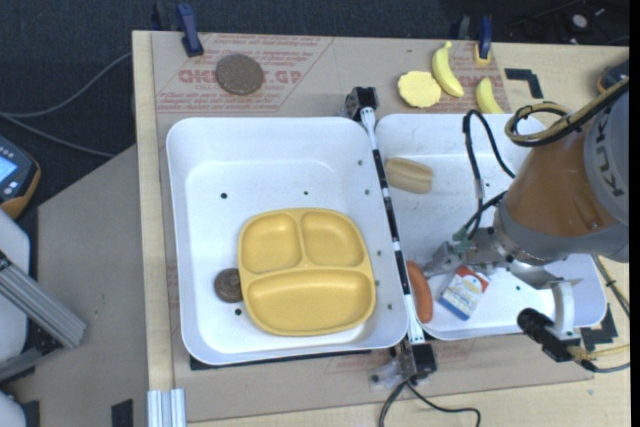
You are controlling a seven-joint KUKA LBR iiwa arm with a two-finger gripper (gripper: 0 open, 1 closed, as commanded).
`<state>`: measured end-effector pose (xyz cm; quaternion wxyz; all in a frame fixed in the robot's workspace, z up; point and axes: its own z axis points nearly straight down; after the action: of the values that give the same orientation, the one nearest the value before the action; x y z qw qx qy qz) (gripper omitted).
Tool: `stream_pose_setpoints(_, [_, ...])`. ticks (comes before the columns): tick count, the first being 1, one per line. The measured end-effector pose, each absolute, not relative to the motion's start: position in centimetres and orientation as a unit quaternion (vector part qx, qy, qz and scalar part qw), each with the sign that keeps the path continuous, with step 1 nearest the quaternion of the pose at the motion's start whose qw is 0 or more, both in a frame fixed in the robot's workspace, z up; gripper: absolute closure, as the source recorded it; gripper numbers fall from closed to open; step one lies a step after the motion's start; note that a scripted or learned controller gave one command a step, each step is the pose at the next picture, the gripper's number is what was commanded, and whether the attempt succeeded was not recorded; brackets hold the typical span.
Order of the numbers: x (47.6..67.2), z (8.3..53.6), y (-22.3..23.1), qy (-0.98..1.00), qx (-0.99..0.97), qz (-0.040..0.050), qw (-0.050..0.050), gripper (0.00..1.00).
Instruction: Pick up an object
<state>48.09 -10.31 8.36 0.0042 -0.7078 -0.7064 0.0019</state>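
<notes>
From my station I read the pick as not yet made: nothing is lifted, and every object I can see lies on the counter or in a bin.

Starting at the left, the left bin (190, 165) holds a yellow divided plate (305, 270) with a small brown disc (229, 286) touching its nine o'clock edge. Up at twelve o'clock from that bin, a brown cookie-like round (239, 73) sits on the counter (150, 215), outside both bins.

Moving across the divider, a red sausage (419, 291) lies along the left wall of the right bin (420, 130), and a tan block (409, 175) rests near that bin's upper left corner. Beyond the bin's far rim I see a yellow ruffled piece (420, 89) and two bananas (447, 70).

The pincer (455, 260) is low in the right bin, under the arm's wrist; I cannot tell whether it is released or clenched, because the arm covers most of it. A small red, white and blue packet (463, 294) lies just at its five o'clock, close beside it, and I cannot say whether they touch. The sausage is near, at about eight o'clock from the pincer.

My judgement: the packet is the likeliest target, and the grasp and lift both remain.
</notes>
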Motion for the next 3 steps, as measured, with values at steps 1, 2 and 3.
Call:
stream_pose_setpoints(1, [48.6, 9.5, -10.4, -0.706, -0.708, -0.0003, -0.001, 1.00])
stream_pose_setpoints(2, [55.5, 15.4, -20.5, -0.705, -0.709, -0.0010, -0.008, 1.00])
stream_pose_setpoints(3, [58.1, 18.3, -13.3, -0.709, -0.705, -0.0018, -0.002, 1.00])
